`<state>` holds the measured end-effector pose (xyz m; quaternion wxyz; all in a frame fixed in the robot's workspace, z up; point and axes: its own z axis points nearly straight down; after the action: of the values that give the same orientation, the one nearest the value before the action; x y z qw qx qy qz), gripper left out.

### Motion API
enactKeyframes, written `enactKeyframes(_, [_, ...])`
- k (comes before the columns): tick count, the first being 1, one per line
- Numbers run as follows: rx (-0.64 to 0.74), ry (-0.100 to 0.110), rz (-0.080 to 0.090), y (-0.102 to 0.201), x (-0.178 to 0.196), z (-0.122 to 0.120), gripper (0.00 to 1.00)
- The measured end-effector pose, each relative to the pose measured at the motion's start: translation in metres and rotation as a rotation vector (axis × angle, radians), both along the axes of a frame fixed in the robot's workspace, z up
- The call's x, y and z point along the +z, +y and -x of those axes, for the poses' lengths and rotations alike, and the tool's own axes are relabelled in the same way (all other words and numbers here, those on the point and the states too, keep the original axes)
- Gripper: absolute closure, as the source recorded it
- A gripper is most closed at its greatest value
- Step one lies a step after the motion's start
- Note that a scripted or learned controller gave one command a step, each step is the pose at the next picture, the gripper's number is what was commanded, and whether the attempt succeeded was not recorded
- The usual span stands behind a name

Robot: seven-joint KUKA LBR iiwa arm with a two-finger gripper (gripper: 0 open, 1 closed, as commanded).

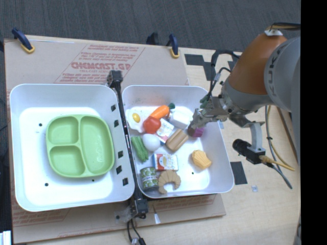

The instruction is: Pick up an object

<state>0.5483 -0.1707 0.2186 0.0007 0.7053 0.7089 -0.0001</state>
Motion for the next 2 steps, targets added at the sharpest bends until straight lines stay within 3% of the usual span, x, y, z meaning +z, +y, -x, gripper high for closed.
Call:
enactKeyframes(1, [0.0,0.001,0.0,0.0,0.0,0.0,0.0])
enactKeyframes(2, [0.002,0.003,-0.001,-0.03,-0.128,-0.077,0.0])
